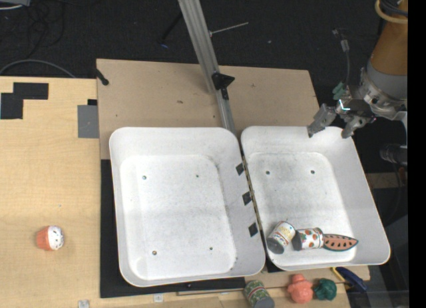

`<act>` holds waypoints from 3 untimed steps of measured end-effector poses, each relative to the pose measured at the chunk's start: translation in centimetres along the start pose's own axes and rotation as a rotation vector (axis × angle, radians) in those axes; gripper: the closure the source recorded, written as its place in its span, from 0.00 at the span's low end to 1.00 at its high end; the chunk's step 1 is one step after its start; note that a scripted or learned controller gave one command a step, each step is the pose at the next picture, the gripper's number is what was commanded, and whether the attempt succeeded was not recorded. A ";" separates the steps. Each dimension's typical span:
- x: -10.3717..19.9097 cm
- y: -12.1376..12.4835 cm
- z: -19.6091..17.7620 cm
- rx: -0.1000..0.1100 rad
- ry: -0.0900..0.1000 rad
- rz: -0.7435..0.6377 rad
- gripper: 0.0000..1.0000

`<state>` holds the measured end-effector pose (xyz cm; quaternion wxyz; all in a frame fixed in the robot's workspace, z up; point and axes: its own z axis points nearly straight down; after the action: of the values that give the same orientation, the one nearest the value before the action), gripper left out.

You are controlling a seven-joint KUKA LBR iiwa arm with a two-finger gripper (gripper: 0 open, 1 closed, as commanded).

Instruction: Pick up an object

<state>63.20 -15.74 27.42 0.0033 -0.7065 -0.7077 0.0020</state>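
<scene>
In the right bin (346, 167), down at its near edge, I see three small things lined up almost touching: a little can (282, 236), a second can with red spots (309, 239), and a watermelon slice (339, 241). The first can lies on its side, its long axis running up to the right, with the pale round end facing the right-hand end of the row and a yellowish band around its body. The spotted can also lies flat, its axis close to level with the bin's near rim, white with red marks. The watermelon slice is a flat, pointed wedge, red with dark seeds and a green rind along its lower edge; its long axis runs left to right and the tip points right, toward the bin's corner.

Both bins are shallow white trays with rounded corners and a dull, speckled floor; the left bin (173, 200) sits just beside the right one, black clips between them.

My gripper (333, 124) hangs over the far rim of the right bin, well apart from the row of objects. Its two grey fingers (319, 121) are spread wide, splayed out to either side, and I see nothing between them and nothing touching them. The orange band of the arm (389, 47) shows above it.
</scene>
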 end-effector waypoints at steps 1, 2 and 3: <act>0.0 0.1 -0.3 -0.005 -0.002 -0.002 0.00; 1.0 -0.3 5.5 0.000 0.000 -0.001 0.00; 1.7 0.0 11.5 0.001 0.000 0.000 0.00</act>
<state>63.14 -14.04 15.94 0.0038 -0.7065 -0.7077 0.0023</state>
